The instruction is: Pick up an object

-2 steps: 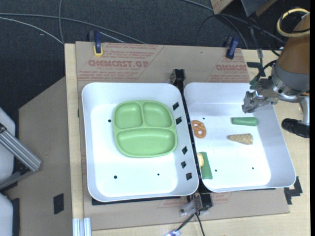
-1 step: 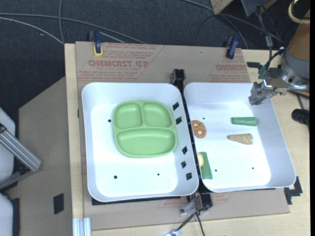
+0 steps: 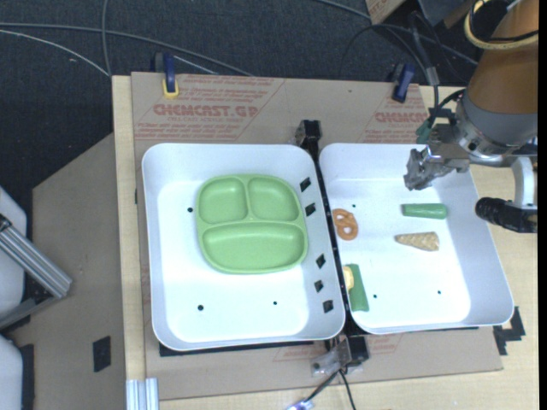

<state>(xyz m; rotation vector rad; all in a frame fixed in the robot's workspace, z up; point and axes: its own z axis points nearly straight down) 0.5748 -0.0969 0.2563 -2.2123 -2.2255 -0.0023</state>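
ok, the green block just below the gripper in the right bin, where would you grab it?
Probably across the short width at the middle of the green block. It lies flat, long axis running left-right, with open floor above and below. Come straight down from the gripper, fingers straddling the long sides. The tan cone sits apart below it.

just below the grey gripper (image 3: 421,175) lies a green block (image 3: 424,212), under that a tan cone (image 3: 418,241). to its left: a brown pretzel (image 3: 345,223), a green-and-yellow stick (image 3: 355,286), a pale green plate (image 3: 251,224), white bins (image 3: 171,272).
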